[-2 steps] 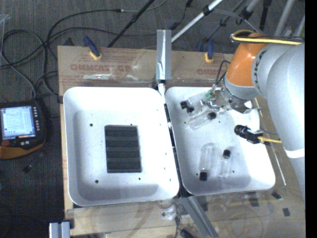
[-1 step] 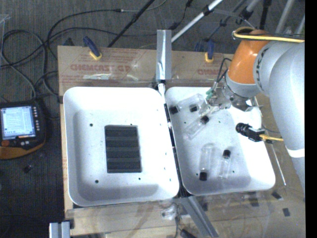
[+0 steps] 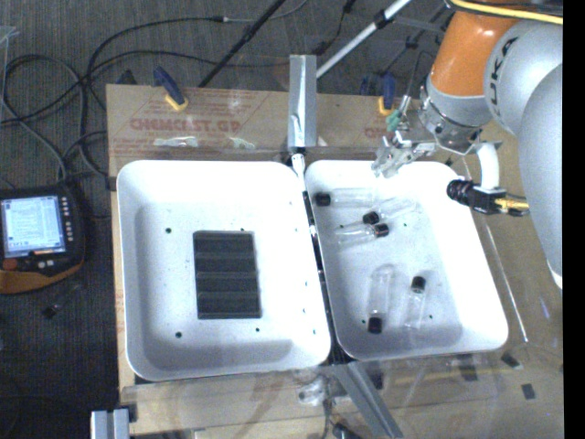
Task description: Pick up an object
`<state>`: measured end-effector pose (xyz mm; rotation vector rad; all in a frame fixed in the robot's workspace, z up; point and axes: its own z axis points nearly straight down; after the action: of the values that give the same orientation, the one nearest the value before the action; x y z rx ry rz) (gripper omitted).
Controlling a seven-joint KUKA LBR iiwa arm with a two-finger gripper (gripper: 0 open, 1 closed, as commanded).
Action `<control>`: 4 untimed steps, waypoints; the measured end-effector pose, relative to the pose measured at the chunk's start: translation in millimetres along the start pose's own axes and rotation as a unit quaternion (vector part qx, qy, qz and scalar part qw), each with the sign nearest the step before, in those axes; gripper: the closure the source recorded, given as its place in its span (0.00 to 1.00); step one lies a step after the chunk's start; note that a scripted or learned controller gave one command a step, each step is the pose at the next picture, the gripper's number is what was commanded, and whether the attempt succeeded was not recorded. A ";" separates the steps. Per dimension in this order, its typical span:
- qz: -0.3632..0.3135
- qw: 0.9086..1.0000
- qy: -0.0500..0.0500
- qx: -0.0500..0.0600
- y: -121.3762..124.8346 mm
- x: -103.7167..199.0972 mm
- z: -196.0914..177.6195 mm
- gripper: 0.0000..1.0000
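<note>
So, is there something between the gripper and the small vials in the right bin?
Nothing visible does. The gripper hangs above the far rim of the right bin, and the clear vials with black caps lie uncovered on the bin floor below it.

We're in a robotics lab: teach pendant (image 3: 37,231) left of the white bins (image 3: 137,245), loose cables (image 3: 137,39) on the floor beyond them, clamps (image 3: 167,84) holding the board.

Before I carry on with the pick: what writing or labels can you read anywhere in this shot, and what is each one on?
"CHEMCAST GP": faint red print on the brown board behind the left bin.
"KU...": black letters on the arm, cut off by its curve.
Pendant screen: text too small to read.
</note>
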<state>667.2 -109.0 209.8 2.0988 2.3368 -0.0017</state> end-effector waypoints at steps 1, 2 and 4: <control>0.000 1.000 0.000 0.000 -0.2 -0.3 0.1 0.00; -0.012 1.000 -0.002 -0.011 -4.7 -21.2 98.6 0.00; -0.073 0.997 0.004 0.007 -2.5 -20.2 122.2 0.00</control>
<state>666.8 -129.6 87.7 1.9329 2.4956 -0.0101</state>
